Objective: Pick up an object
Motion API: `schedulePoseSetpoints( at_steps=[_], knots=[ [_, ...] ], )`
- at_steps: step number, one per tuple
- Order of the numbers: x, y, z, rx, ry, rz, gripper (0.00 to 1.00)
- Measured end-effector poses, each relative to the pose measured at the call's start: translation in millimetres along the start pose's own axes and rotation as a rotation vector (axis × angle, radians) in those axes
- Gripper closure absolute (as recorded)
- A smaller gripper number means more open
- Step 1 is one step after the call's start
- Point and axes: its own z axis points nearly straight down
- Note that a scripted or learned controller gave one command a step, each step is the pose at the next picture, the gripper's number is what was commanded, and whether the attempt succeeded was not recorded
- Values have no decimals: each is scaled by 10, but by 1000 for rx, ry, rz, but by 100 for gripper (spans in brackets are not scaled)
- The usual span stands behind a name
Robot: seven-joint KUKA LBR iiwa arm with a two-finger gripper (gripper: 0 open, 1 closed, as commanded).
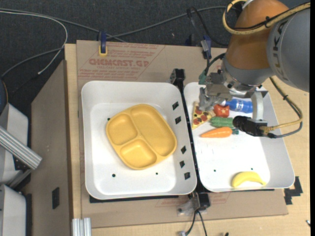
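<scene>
- gripper (209, 101) sits low over the far-left part of the right bin (275, 156), hanging from the grey arm with its orange band (251, 28) that reaches in from the right.
- gripper state: cannot tell; the wrist body and cabling hide too much to say whether it is released or clenched, and nothing can be seen gripped.
- directly under and just beside the tool: a pizza slice toy (201, 116), lying against the bin's left wall, partly covered by the gripper.
- just right of that: a small red tomato-like piece (221, 110), close to the tool's right side.
- beyond it, further right: a blue and white bottle (241, 105), lying on its side, long axis roughly left-right.
- nearer the camera from the tool: a toy carrot (216, 132), long axis left-right, green end pointing right; it lies just on the near side of the pizza slice.
- a black connector on a yellow cable (248, 126) lies beside the carrot's green end; judged to be rig wiring, not a target.
- banana (248, 180) lies well apart, at the near edge of the right bin.
- left bin (98, 171) holds a yellow divided plate (141, 135), well apart from the tool, across the divider.
- judgement: the key relation is vertical; the pizza slice and tomato piece lie right below the tool, so the likeliest pick is a short straight descent there. the cluster is tight, so a neighbour may get nudged.
</scene>
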Motion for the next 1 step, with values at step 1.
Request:
schedulePoseSetpoints(
  at_steps=[1],
  knots=[
    [466,-88,145,0,-1,1,100]
  ],
)
